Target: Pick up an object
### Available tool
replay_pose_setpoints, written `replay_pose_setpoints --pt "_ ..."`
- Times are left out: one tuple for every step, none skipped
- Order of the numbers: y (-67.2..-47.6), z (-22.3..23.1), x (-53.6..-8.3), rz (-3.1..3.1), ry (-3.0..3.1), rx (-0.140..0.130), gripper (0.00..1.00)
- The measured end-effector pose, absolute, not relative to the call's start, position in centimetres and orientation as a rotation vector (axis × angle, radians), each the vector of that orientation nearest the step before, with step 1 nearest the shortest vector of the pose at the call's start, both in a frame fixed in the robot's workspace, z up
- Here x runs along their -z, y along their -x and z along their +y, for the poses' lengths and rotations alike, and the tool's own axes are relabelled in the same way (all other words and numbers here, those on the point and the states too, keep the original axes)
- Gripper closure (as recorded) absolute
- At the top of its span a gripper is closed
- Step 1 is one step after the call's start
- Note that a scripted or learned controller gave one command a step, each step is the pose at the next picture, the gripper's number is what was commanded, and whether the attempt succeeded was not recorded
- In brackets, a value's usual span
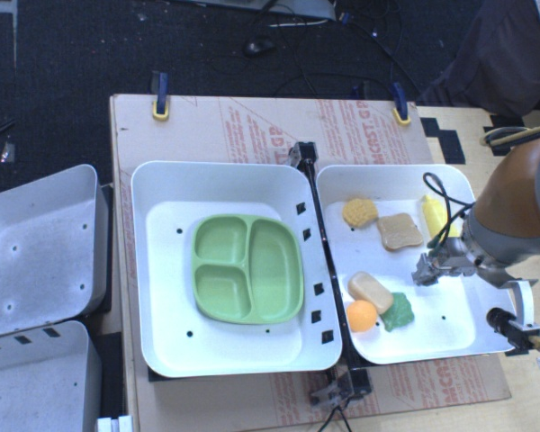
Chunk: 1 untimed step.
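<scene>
The right white bin holds several food items. A round waffle-like cookie and a slice of toast lie at the back, with a yellow piece to their right. Near the front lie a tan bread piece, an orange ball and a green lumpy item. My gripper hangs low over the bin's middle right, just right of the tan bread and below the toast. I see nothing between its fingers.
The left white bin holds a green sectioned tray. A black divider with clips runs between the bins. The grey arm with its orange band covers the right bin's right edge. Another white container sits at far left.
</scene>
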<state>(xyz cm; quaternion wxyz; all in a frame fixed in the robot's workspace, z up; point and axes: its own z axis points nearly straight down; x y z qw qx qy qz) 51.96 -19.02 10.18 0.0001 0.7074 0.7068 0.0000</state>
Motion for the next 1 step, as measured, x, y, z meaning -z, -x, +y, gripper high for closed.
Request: replay_pose_setpoints --pt "-52.68 -18.94 -16.33 2.221 -2.214 -0.003 1.00"
